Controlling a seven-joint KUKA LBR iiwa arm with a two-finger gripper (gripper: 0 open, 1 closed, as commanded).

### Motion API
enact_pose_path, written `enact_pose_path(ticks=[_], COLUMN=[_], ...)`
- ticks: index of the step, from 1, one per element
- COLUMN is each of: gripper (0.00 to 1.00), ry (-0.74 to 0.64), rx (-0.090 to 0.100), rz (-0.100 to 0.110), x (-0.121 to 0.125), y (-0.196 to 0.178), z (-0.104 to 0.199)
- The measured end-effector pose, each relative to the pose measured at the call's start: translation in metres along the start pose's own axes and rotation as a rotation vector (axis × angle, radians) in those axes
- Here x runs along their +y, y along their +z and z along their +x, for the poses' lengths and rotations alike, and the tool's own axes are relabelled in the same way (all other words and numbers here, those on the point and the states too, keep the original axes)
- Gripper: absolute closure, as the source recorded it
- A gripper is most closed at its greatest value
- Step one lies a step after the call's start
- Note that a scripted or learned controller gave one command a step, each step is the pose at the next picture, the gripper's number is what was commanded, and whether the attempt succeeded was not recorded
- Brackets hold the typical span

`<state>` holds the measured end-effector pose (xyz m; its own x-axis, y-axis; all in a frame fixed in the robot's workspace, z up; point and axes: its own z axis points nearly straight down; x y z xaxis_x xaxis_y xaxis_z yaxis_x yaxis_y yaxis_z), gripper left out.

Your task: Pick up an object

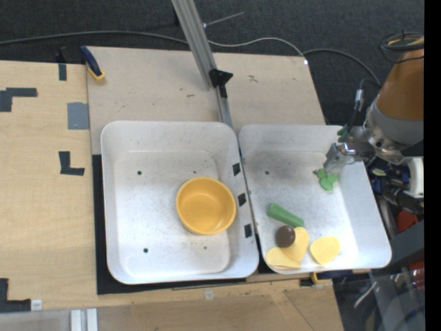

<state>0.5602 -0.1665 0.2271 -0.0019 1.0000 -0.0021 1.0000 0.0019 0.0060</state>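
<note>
Gripper [335, 158] at right of frame, just inside the upper right part of the right bin [365, 205], hanging from the arm [400, 95] that comes in from the right edge. Fingers point down-left toward a small green piece [326, 180]; piece sits right at the fingertips, touching or nearly so, too small to tell whether clamped. Open or closed: cannot tell. Probably mid-grasp attempt on that piece, since it is the item closest to the tool and apart from the rest.

Further down the same bin: green cylinder [285, 216] lying slanted mid-bin. Below it a brown ball [285, 236] resting against a yellow piece [293, 250], second yellow piece [324, 249] just beside, all bunched in the lower corner, harder to single out there.

Left bin [124, 150] at centre of frame, yellow bowl [205, 205] upright near its right side, well apart from the tool.

Metal pole [196, 40] slanting from top centre down to the gap between bins. Blue-yellow clamp [91, 63] at upper left on the bench.
</note>
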Motion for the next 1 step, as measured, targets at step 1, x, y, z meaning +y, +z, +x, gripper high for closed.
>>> enact_pose_path(ticks=[1], gripper=[1.0], ry=[-0.001], rx=[0.0], rz=[0.0], x=[0.0017], y=[-0.0626], z=[0.0047])
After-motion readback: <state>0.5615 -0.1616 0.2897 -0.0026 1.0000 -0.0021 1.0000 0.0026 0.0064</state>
